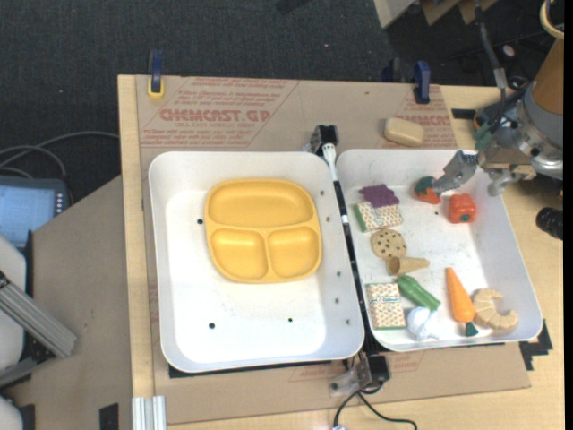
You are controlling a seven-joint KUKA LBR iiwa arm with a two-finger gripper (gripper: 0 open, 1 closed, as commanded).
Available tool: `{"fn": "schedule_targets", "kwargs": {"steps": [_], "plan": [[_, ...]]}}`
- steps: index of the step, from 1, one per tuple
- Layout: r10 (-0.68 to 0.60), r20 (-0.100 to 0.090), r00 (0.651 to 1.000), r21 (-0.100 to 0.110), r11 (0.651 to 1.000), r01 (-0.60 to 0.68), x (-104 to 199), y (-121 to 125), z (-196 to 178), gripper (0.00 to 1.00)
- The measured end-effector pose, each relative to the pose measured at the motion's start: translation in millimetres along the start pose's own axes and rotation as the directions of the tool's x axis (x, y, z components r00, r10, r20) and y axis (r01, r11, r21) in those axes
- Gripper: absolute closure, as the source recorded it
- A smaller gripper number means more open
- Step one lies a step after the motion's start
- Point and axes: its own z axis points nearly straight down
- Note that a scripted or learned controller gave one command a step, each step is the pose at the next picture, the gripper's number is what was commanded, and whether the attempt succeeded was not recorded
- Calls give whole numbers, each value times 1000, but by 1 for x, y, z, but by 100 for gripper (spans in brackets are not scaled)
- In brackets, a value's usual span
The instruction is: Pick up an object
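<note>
A: Which object is the arm going for?

B: Likely the red pepper, sitting in the far right corner of the right bin, apart from the carrot and cookie nearer the front.

A: And the gripper?

B: It is hovering just above and beside the pepper, fingers spread with nothing between them, so I judge it is lining up. The yellow tray is lying in the left bin.

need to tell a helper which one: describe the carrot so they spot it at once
Look in the right bin, near its front right corner. The carrot lies there between a green vegetable and a tan croissant. It is the only long orange cone.
</note>
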Motion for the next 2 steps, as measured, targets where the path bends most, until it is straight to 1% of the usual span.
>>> {"fn": "schedule_targets", "kwargs": {"steps": [1, 2], "plan": [[4, -2, 1000, 13, 1000, -4, -52, 10, 132, 0], [-3, 2, 1000, -3, 1000, 3, -64, 83, 201, 0]]}}
